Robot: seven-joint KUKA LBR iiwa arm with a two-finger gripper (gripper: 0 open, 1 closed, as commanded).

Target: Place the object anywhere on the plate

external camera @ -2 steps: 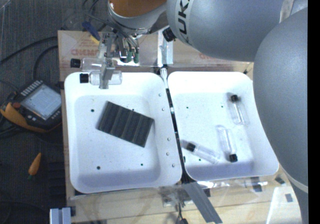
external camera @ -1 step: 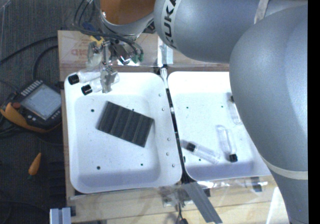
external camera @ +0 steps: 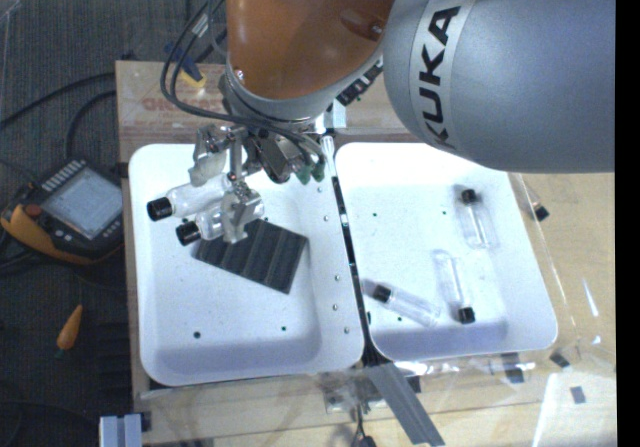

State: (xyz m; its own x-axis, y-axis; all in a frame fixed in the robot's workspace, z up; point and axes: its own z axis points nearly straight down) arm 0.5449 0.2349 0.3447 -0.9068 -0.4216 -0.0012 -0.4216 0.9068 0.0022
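The gripper (external camera: 235, 207) is being held low over the left bin (external camera: 160, 335), one of two shallow, smooth white trays with rounded corners that are being carried side by side on a pale wooden bench (external camera: 160, 100). Whether the gripper is clenched or released cannot be told, and nothing can be made out in its grasp. Just beside it, a single plate (external camera: 255, 255) is being shown lying flat on the floor of the left bin: a dark, matte, rectangular slab, ribbed with parallel ridges and turned at a slant to the bin's walls.

Three vials are being shown lying on their sides in the right bin (external camera: 520, 265), each a clear tube closed by a black cap and each apart from the others: the first vial (external camera: 474, 220) near the far wall, the second vial (external camera: 449, 280) toward the middle, and the third vial (external camera: 403, 303) near the dividing rims.

The word "KUKA" (external camera: 452, 75) is being displayed in black capitals on the arm (external camera: 530, 65), whose smooth grey shell is being met by a glossy orange band (external camera: 290, 15). One orange-cased control pendant (external camera: 75, 207) with a grey screen is being left on the dark carpet beside the bench.
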